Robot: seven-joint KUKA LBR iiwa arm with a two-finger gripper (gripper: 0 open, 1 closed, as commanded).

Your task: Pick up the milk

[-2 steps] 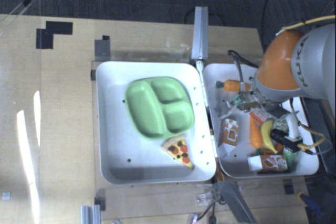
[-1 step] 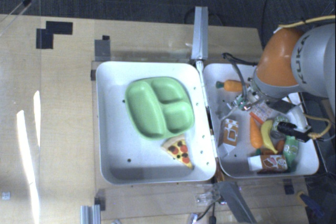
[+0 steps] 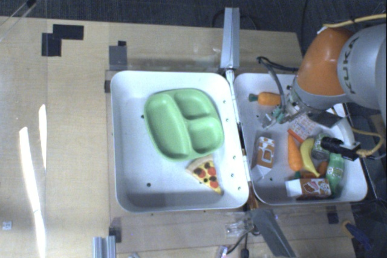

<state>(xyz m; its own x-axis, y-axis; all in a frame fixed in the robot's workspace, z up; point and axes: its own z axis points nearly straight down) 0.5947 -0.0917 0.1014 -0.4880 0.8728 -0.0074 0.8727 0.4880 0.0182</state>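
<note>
right of frame, the end effector (image 3: pixel 284 110) hovers over the right bin (image 3: pixel 254 130) — you can't tell its state; the milk (image 3: pixel 265 152) lies lower left, ungrasped — shift, then descend.

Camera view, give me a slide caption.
Arm reaches over right bin of groceries; green tray and pizza slice lie left.

From my seat I can read part of one marking: white letters "KU" on the arm's grey casing (image 3: pixel 367 63), just beside the orange band (image 3: pixel 323 63). The packaging print is too blurred.
</note>
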